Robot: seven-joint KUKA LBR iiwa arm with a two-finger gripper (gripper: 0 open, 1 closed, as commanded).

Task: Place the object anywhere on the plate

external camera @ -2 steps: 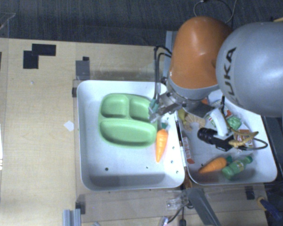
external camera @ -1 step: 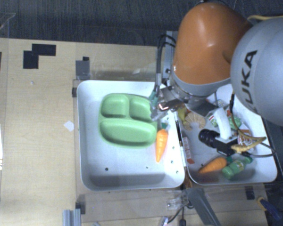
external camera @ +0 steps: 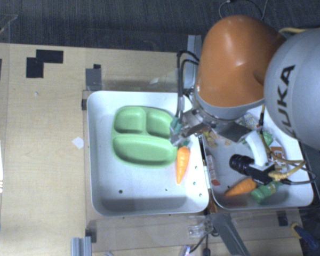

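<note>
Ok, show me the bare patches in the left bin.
Left bin: bare floor runs along its left wall and front, below the green plate. Crowded at its right side, where the tool and carrot sit by the plate's edge.

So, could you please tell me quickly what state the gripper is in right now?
Gripper: at the green plate's right edge, just above the carrot; open or closed cannot be told.

Brightly and evenly lit from above. Glare on the orange band (external camera: 232,57) at upper right and along the far left edge. Soft shadows, mild overall blur.
</note>
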